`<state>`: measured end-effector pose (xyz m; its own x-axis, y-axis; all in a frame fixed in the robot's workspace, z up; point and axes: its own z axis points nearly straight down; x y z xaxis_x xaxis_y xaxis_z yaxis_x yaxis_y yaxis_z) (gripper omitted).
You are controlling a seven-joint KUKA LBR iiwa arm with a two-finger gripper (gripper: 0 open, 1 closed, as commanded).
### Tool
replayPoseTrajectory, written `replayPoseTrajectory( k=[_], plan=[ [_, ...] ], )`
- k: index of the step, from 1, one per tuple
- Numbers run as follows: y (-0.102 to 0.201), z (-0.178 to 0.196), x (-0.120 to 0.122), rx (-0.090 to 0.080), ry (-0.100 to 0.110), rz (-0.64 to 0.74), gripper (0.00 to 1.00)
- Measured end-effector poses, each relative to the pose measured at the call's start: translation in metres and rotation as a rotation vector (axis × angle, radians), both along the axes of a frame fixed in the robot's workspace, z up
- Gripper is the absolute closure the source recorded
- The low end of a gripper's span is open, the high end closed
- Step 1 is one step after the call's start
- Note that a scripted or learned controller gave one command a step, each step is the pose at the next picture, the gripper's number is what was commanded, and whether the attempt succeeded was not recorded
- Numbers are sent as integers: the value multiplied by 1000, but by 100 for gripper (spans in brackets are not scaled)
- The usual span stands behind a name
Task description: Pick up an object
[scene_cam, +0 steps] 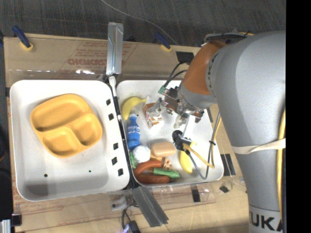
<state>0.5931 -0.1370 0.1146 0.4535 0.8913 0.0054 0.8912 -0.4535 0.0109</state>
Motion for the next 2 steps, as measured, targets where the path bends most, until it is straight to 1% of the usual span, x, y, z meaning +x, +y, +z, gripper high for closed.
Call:
replayPoseTrajectory(
  k=[1,2],
  plan=[
    [26,-8,27,4,-10,-247,0],
    [33,-5,-4,1,17,230,0]
  ],
)
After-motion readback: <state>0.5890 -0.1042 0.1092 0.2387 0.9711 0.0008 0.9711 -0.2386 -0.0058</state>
